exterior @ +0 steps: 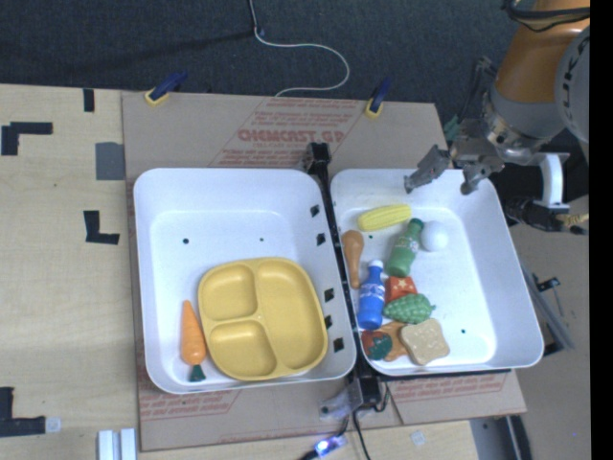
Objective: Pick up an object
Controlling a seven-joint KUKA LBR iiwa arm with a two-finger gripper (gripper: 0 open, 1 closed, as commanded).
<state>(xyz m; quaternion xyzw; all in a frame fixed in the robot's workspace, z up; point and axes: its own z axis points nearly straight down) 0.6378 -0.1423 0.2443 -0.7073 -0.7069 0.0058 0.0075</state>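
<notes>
Two white bins sit side by side on a cardboard sheet (pixel 287 132) with red print, the left bin (pixel 158 209) touching the right bin (pixel 512 286) along a black clip (pixel 317 156) at the far seam. Blue-yellow clamps (pixel 165 87) (pixel 376 97) hold the sheet's far edge. A white cable (pixel 297 51) loops over dark carpet (pixel 115 17) beyond the wooden bench (pixel 48 286), which carries black tape marks (pixel 24 137).

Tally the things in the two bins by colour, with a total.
Yellow: 2, the plate and corn
Orange: 1, the carrot
Green: 2, the bottle and a leafy piece
Blue: 1, a bottle
White: 1, the egg
Tan: 2, the bread and a drumstick
Red-orange: 2, partly hidden pieces
Total: 11
</notes>
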